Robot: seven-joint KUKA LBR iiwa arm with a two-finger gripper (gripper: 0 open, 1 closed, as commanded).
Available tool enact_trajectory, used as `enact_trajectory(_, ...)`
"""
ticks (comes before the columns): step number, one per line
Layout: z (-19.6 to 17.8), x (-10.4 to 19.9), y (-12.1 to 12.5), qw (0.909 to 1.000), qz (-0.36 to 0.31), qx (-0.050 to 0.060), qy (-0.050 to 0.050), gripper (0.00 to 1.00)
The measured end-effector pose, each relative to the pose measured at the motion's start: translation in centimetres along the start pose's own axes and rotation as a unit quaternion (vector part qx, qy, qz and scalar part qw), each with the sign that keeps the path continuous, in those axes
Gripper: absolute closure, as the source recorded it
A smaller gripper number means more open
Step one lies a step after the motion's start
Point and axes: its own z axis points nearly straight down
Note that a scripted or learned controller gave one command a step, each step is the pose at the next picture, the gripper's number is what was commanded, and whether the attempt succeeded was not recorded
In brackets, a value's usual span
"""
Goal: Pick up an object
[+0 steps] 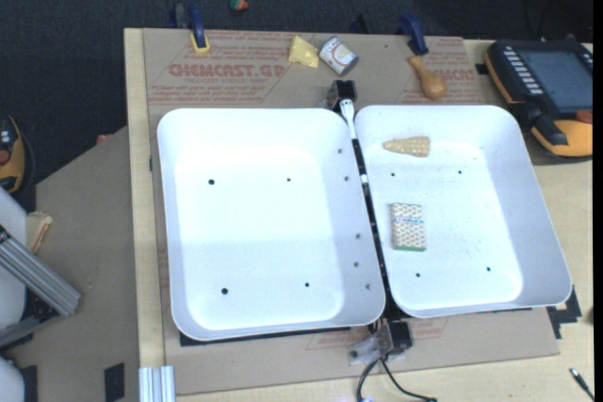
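Observation:
In the right bin lie two objects. A tan, cone-shaped piece rests near the bin's far left corner. A small rectangular sponge-like block with a pale patterned top lies closer to the middle, near the left wall. The left bin stands beside it, sharing the middle divider.
On the brown board behind the bins sit a yellow wedge, a small white box, a wooden-handled tool and blue clamps. A teach pendant lies at the far right. Cables trail at the front edge.

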Motion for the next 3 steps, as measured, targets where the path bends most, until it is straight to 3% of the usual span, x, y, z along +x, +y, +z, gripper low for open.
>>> enact_trajectory(1, 8.3, 5.8, -1.2, 0.9999, -0.003, 0.014, 0.006, 1.00)
enact_trajectory(2, 13.6, 12.4, -4.9, 0.9999, -0.003, 0.014, 0.006, 1.00)
enact_trajectory(3, 1.4, 9.7, -4.4, 1.0000, 0.000, 0.003, 0.002, 1.00)
